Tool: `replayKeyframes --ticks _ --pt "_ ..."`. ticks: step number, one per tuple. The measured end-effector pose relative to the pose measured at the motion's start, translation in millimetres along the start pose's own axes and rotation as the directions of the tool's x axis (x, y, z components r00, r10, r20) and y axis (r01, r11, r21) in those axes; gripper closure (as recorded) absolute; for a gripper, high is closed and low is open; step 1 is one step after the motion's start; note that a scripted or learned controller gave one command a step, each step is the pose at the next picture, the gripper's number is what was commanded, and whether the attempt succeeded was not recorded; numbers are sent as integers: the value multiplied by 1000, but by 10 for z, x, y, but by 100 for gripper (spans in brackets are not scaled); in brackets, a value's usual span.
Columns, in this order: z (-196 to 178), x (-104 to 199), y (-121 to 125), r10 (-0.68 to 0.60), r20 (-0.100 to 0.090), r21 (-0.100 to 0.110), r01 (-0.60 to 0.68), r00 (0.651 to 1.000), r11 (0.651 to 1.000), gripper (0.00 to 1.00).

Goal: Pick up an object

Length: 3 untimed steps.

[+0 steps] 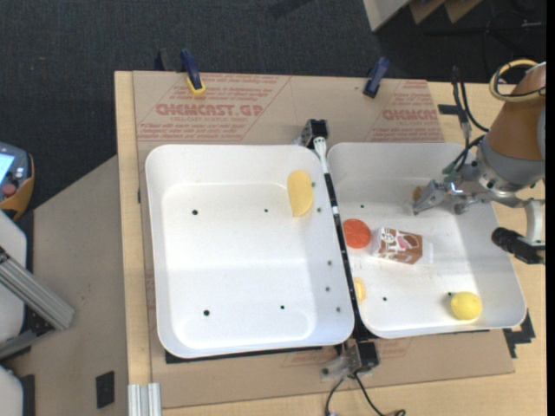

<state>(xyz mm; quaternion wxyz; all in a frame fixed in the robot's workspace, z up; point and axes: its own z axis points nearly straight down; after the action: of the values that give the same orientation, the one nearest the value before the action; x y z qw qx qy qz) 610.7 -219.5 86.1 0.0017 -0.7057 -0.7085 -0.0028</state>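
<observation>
Right bin: one orange ball, one brown packet, one lemon; left bin: one yellow piece, perhaps banana; gripper grip unclear, nothing visibly held

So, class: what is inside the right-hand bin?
The right-hand bin holds an orange round object, a brown-and-white packet, a yellow ball and a small yellow piece by the divider. The tool hangs over its far part, covering some floor.

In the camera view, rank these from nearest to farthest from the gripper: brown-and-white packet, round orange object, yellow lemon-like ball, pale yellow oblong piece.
Measured from the gripper:
1. Brown-and-white packet, right bin, just below the gripper.
2. Round orange object, right bin, by the divider.
3. Yellow lemon-like ball, right bin's near corner.
4. Pale yellow oblong piece, left bin.
</observation>
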Motion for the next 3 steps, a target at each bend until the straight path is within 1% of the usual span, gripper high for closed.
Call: replayKeyframes --ticks 1,2,3 --pt "21 9 496 1 -6 8 0 1000 1000 0" --pt "-117 -1 505 0 1 -1 0 1000 1000 100" --pt "-464 -46 86 6 6 4 -6 1000 1000 100"
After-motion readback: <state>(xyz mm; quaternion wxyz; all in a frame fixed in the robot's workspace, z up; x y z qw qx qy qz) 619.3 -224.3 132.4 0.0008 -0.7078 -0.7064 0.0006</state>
